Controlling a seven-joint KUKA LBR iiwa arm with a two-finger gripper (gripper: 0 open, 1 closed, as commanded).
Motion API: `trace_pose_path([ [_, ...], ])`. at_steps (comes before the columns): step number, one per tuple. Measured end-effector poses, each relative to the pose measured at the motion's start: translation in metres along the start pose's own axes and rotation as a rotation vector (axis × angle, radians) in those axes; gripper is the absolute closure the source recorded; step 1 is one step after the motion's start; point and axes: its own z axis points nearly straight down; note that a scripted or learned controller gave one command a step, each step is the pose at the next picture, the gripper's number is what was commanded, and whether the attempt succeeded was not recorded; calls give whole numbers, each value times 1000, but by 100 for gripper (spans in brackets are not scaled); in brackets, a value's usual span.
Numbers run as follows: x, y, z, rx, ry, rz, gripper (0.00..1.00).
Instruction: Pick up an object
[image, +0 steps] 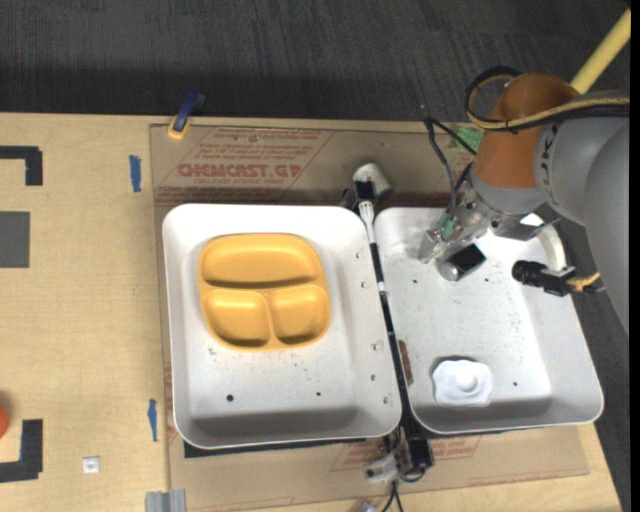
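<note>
white lump (462, 382) lies near in the right bin (545, 340), well apart from the gripper (445, 238), which hangs low at that bin's far left; open or closed, i cannot tell. closing there would likely catch only bare floor.

Two white bins (190, 330) (545, 340), one yellow tray (265, 290), one white piece (462, 382), perhaps a cap.
</note>
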Motion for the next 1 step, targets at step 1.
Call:
trace_pose_path([
  [1, 1, -1, 1, 7, 6, 0, 0],
])
